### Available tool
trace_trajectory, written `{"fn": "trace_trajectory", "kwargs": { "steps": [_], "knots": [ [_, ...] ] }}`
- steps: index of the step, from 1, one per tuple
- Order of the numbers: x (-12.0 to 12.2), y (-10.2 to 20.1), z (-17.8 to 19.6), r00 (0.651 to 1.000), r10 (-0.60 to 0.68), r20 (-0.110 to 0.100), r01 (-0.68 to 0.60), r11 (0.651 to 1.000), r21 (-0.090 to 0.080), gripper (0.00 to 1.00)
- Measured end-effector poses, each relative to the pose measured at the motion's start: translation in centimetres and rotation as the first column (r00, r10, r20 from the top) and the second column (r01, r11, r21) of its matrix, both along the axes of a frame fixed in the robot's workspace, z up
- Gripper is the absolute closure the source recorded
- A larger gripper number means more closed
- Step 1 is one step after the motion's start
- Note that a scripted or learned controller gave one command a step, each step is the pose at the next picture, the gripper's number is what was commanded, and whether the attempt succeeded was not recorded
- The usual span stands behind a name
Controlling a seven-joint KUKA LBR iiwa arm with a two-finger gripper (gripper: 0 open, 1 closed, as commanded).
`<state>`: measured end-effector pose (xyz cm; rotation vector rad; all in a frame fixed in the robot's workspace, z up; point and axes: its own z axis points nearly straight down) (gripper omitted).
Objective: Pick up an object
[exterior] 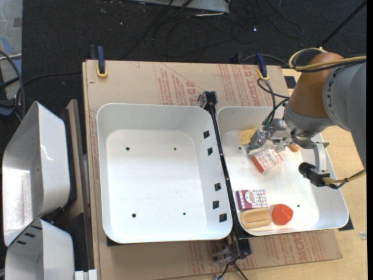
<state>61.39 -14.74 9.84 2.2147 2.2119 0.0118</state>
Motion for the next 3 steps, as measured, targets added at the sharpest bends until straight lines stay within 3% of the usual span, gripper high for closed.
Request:
{"fn": "trace_trajectory", "kwargs": {
  "steps": [1,2,3],
  "knots": [
    [2.3,1.9,0.0,1.0,0.005,0.0,-0.005,1.0,-0.005,0.0],
    [3.9,1.8,0.0,1.0,0.005,-0.002,-0.005,1.0,-0.002,0.0],
    [4.1,1.8,1.4,1.0,0.006,0.008,-0.006,1.0,-0.005,1.0]
  ]
}}
